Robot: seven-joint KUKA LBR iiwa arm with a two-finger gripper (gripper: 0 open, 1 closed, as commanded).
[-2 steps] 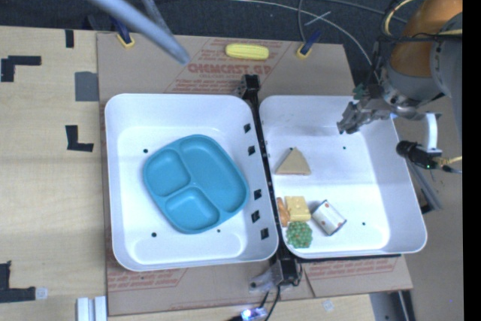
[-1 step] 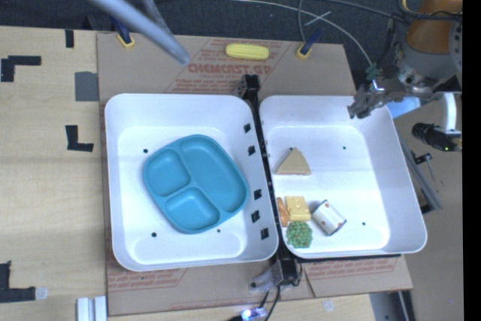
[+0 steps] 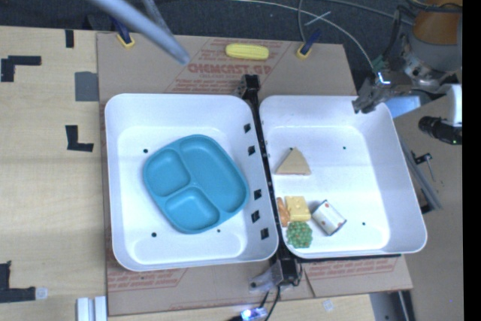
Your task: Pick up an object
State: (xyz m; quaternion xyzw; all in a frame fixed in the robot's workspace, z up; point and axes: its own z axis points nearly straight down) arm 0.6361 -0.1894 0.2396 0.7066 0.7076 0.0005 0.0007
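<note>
The tool (image 3: 367, 103) is hanging at the upper right corner of the right bin (image 3: 398, 162), just over its rim, with nothing between its fingers; how far they are parted I cannot tell, since it is showing only as a small dark shape against the rim. Above it the arm (image 3: 436, 19) is reaching in from the right, its orange band catching the light.

Inside the right bin, four small things are lying well apart from the tool. A tan wedge (image 3: 294, 162) is sitting toward the left wall, near the middle. Below it, a yellow block (image 3: 297, 207) is resting beside a thin orange piece (image 3: 282, 210), the two seeming to touch. A green, knobbly item (image 3: 300, 235) is lying just below the block. To their right, a small white cylinder with a dark end (image 3: 328, 217) is lying tilted.

The left bin (image 3: 124, 162) is holding a blue divided plate (image 3: 195, 183), turned at a slant.

Beyond the bins, a yellow, banana-like object (image 3: 247, 52) is lying on the cardboard sheet (image 3: 218, 64) covering the desk (image 3: 45, 184).
</note>
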